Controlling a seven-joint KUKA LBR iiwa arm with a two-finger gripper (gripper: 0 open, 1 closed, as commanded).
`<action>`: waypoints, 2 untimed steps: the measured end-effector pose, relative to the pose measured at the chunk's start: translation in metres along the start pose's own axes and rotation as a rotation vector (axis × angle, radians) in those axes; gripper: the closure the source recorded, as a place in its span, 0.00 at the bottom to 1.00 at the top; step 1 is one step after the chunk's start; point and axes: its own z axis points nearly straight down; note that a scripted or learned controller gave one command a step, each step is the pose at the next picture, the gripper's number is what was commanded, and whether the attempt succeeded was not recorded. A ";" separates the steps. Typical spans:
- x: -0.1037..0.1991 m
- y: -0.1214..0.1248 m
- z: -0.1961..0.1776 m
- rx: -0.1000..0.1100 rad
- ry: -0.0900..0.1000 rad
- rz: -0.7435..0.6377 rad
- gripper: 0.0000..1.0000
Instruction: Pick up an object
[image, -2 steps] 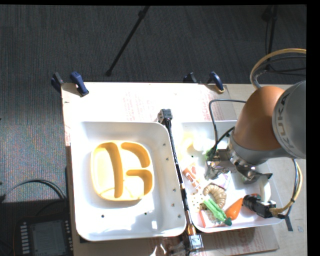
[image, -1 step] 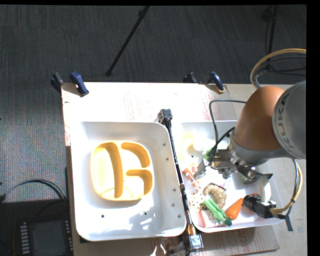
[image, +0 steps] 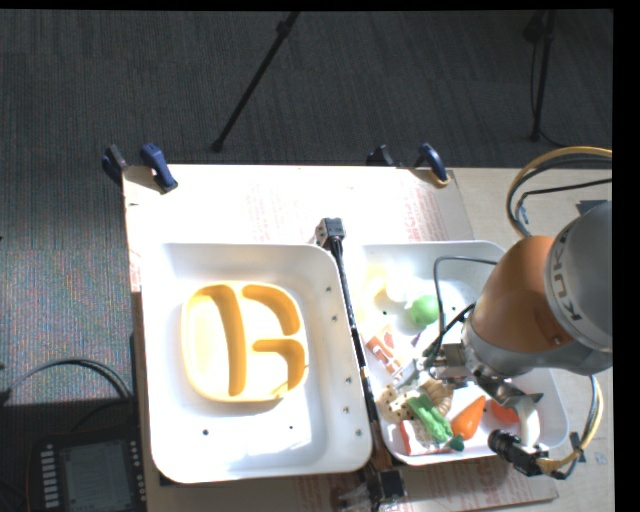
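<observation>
The right bin (image: 470, 252) holds a heap of small objects. A green ball (image: 424, 309) lies beside a pale white piece (image: 396, 292) near the bin's back. A red and white carton (image: 382, 351) lies toward the left wall. At the front are a green toy (image: 430, 417), an orange carrot (image: 468, 415) and a tan perforated piece (image: 393, 404). My gripper (image: 428, 372) hangs low over the middle of this heap, just above the green toy, under the orange wrist band (image: 520, 295). The arm hides the objects on the bin's right side.
The left bin (image: 175, 270) holds a yellow divided tray (image: 243, 340). A black divider bar (image: 345, 300) runs between the bins. Blue clamps (image: 158, 165) (image: 432, 160) grip the bench's back edge. Cables (image: 530, 190) loop at the right.
</observation>
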 end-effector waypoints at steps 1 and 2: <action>-0.001 0.001 -0.009 0.002 0.001 0.004 1.00; -0.001 0.001 -0.008 0.002 0.001 0.004 0.00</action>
